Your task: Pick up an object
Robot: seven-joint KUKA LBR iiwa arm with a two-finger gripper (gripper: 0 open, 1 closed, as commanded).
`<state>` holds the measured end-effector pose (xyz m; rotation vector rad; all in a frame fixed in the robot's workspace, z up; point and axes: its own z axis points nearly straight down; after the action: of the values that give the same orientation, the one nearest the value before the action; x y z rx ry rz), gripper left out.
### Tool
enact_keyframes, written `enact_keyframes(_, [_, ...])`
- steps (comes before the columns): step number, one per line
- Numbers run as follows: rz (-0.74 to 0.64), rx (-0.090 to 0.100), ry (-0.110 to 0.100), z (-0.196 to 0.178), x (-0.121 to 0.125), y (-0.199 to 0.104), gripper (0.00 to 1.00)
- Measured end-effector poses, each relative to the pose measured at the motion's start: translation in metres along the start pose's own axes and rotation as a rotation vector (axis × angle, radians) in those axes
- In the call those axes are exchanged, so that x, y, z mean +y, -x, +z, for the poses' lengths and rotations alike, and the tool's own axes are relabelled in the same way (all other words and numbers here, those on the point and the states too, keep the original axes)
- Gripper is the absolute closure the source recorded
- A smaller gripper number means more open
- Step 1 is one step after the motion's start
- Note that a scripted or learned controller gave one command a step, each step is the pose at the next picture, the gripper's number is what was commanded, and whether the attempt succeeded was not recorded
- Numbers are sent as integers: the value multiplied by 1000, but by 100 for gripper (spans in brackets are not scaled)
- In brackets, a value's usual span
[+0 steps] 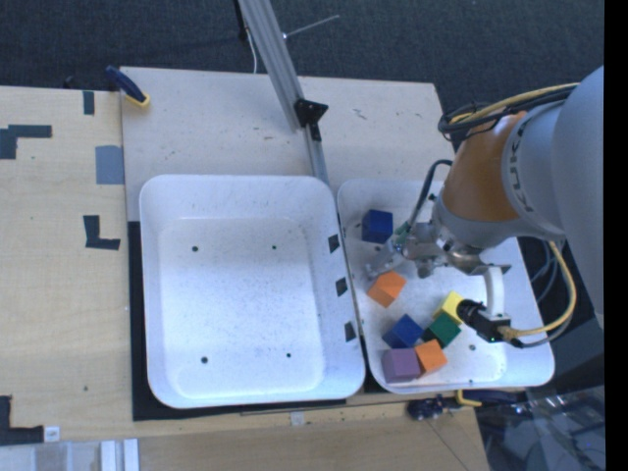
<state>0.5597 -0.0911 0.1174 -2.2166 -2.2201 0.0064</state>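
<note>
Orange and blue cubes lie scattered in the right bin. One orange cube sits near the bin's middle, a blue cube above it toward the far wall. Lower down, a second blue cube, a purple cube, another orange cube, a green cube and a yellow cube cluster close together, several touching. The gripper hangs over the bin between the upper blue cube and the middle orange one, just beside both. How far its pincer stands apart cannot be told, nor whether it touches anything. The left bin sits alongside.
</note>
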Motion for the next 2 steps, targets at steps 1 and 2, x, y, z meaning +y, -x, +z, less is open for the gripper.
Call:
enact_keyframes(1, [0,1,2,-11,1,0,100])
enact_keyframes(2, [1,-1,11,-74,1,2,100])
